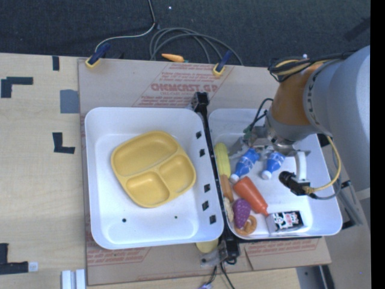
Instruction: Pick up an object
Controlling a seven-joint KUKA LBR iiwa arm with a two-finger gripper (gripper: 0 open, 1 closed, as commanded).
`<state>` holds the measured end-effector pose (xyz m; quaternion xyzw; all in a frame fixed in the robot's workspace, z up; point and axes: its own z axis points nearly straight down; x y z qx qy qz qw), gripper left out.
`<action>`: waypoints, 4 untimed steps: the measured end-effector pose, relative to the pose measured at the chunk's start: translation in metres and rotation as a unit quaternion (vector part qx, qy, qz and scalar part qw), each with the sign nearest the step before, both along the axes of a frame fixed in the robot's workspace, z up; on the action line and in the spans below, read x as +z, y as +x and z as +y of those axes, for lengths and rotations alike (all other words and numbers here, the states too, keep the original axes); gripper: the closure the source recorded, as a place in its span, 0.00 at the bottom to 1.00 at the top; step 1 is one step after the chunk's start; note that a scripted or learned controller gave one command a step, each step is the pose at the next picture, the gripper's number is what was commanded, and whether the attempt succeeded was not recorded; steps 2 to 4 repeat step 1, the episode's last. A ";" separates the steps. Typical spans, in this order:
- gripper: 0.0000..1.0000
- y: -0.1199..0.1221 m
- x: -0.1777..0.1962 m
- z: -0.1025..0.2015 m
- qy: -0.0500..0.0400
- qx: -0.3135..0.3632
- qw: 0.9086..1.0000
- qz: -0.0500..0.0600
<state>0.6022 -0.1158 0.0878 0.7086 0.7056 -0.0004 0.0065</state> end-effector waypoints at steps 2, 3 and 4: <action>1.00 0.001 0.009 0.002 0.002 0.001 1.000 0.002; 1.00 0.001 0.009 0.002 0.002 0.001 1.000 0.002; 1.00 0.001 0.009 0.002 0.002 0.001 1.000 0.002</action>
